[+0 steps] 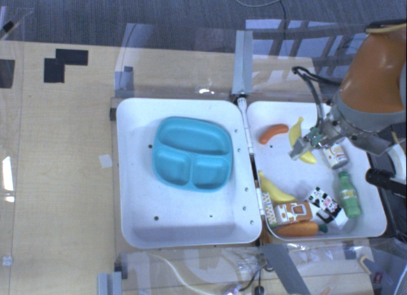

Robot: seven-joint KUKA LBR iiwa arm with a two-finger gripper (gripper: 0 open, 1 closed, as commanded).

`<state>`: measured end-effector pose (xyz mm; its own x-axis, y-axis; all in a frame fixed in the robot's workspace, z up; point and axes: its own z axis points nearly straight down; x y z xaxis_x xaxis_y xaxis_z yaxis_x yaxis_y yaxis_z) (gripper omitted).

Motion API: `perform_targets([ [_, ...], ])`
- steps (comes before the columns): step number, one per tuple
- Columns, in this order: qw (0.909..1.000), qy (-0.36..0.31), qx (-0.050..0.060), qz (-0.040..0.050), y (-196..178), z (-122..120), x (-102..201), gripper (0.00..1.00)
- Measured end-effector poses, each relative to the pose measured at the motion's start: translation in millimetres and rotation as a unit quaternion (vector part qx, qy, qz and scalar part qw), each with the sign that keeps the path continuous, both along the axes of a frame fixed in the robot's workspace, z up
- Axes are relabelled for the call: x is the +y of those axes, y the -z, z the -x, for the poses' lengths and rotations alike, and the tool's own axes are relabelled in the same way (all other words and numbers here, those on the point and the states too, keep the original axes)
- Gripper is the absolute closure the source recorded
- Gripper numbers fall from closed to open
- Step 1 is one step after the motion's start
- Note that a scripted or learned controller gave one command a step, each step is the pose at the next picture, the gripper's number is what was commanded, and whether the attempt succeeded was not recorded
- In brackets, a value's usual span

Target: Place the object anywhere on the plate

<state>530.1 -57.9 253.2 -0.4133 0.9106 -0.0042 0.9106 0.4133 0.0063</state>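
Blue three-compartment plate sits in the left bin with nothing on it, so the placing step is not yet done. Whole transfer is left: secure an object, carry it across the divider between the bins, set it down on the plate.

Gripper is low in the right bin, at the yellow banana in the upper middle of that bin. Jaws look slightly spread around the banana's lower end (contact is too small to resolve; cannot confirm a pinch or any lift). I take this banana as the likely target, judging only by where the jaws are. It lies in the right bin, well apart from the plate.

Count, right bin:
- bananas: 2 (the one at the jaws; a second banana near the divider, lower down)
- sausage-like orange pieces: 2 (upper sausage; lower sausage at the front wall)
- green bottle: 1
- brown carton: 1
- black-and-white carton: 1
- small can just beside the wrist: 1

Count, left bin: 1 plate.

Bench: 2 bins, side by side, touching along the divider.

Progress estimate: early, grasp stage at best.
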Motion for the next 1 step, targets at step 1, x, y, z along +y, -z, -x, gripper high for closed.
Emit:
perform_targets([
  [1, 0.9993, -0.037, 0.001, 0.0000, 16.3, -18.9, 26.0, 1.00],
])
